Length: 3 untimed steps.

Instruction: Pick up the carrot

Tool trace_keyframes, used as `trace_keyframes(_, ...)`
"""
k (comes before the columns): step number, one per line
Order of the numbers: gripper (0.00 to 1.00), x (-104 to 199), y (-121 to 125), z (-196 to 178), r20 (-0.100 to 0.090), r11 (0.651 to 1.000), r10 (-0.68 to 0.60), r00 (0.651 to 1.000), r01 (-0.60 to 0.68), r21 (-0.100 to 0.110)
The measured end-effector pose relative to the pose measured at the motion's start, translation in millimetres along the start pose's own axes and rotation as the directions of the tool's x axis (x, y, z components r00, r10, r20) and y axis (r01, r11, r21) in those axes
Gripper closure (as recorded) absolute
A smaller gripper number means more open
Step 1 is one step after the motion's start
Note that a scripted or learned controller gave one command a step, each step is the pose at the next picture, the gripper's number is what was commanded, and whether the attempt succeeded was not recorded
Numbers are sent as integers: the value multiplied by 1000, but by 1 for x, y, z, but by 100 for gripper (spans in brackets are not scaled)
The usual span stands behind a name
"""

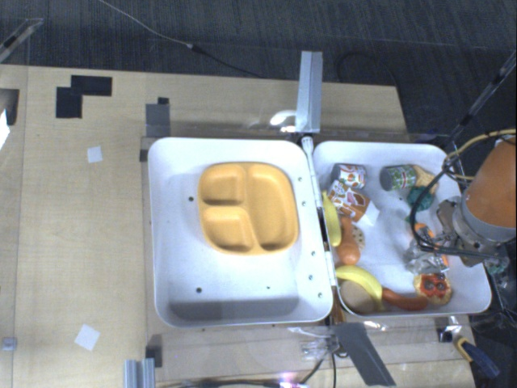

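Long orange carrot (pixel 349 237) lies against the left wall of the right white bin (pixel 477 301), long axis running near-to-far; the gripper (pixel 428 253) hovers well to its right, jaw state indiscernible.

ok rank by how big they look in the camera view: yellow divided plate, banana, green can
1. yellow divided plate, clearly the largest
2. banana
3. green can, smallest, though close to the banana, whose full length is partly hidden among the other items
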<state>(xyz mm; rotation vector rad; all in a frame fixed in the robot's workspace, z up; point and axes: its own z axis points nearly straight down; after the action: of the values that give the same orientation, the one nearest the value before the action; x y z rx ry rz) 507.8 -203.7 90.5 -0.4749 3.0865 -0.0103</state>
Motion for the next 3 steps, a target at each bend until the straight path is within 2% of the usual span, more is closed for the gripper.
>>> trace_keyframes(1, 0, 6, 1, 0, 0, 977, 213, 977, -213, -1)
trace_keyframes(2, 0, 6, 4, 0, -5, 922, 387, 922, -387, 2)
trace_keyframes(3, 100, 2, 3, -13, 7, 925, 380, 925, -380, 4)
